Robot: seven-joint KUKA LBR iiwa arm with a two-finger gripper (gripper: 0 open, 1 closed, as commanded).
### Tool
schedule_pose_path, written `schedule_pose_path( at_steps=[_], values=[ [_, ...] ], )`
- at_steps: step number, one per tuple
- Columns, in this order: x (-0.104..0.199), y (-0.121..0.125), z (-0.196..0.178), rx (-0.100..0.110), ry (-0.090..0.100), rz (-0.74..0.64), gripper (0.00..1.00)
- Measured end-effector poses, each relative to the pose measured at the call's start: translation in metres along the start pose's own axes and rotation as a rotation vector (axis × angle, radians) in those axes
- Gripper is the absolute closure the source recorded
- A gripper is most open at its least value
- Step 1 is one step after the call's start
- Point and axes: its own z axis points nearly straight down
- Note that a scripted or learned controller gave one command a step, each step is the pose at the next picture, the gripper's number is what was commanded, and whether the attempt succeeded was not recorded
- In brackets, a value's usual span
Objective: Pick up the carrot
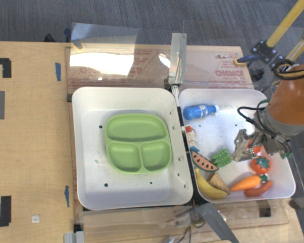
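The carrot point(245, 183), orange and tapered, lies near the front edge of the right bin point(228, 128). It rests between a banana point(207, 186) on its left and a red sausage-shaped toy point(259, 189) on its right. My gripper point(249, 147) hangs over the right side of that bin, above and behind the carrot and clear of it. A red tomato toy point(261, 165) sits just below the gripper. The orange band of the arm point(290, 103) hides part of the bin's right wall.
The right bin also holds a blue bottle point(199, 110), a small bottle point(190, 135), a watermelon slice point(202, 161), a green leafy toy point(222, 157) and a cone point(219, 180). In the left bin point(91, 186) lies a green divided plate point(138, 142).
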Motion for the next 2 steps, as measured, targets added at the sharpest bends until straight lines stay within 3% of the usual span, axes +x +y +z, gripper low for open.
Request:
schedule_pose_path(
  at_steps=[1,2],
  values=[
    [-0.0555,0.0492,-0.0631,-0.002,-0.003,-0.564,1.00],
    [-0.0544,0.0487,-0.0615,-0.003,0.000,-0.563,0.00]
  ],
)
